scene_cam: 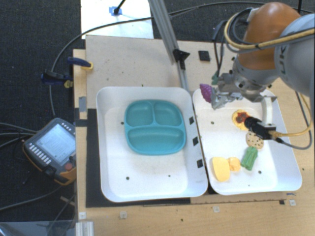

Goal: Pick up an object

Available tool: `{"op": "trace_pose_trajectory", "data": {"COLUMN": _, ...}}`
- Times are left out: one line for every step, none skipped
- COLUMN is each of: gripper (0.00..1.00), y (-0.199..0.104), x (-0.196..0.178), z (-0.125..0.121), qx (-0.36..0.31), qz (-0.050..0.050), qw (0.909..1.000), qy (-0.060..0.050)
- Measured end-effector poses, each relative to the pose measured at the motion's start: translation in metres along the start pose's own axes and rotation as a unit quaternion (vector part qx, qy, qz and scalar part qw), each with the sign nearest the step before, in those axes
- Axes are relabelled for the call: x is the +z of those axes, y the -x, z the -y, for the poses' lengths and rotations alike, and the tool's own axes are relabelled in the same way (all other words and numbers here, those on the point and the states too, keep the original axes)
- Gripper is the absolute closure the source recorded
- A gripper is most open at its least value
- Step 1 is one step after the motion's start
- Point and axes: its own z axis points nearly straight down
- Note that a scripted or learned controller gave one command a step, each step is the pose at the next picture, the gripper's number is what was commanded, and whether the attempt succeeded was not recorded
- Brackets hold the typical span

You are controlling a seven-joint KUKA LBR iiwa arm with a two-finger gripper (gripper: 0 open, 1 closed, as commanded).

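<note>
Claw (218, 100) is sitting at the upper left corner of the right white plastic bin (290, 173), just beside a small purple toy (206, 91); honestly can't tell its state. Left white bin (110, 171) has a teal divided plate (155, 127), centre frame.
</note>
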Motion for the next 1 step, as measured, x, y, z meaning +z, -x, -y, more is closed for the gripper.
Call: {"op": "trace_pose_trajectory", "data": {"gripper": 1.00, "y": -0.0524, "x": 0.0148, "z": 0.0170, "qx": 0.000, "qz": -0.001, "qw": 1.0000, "qy": -0.001}}
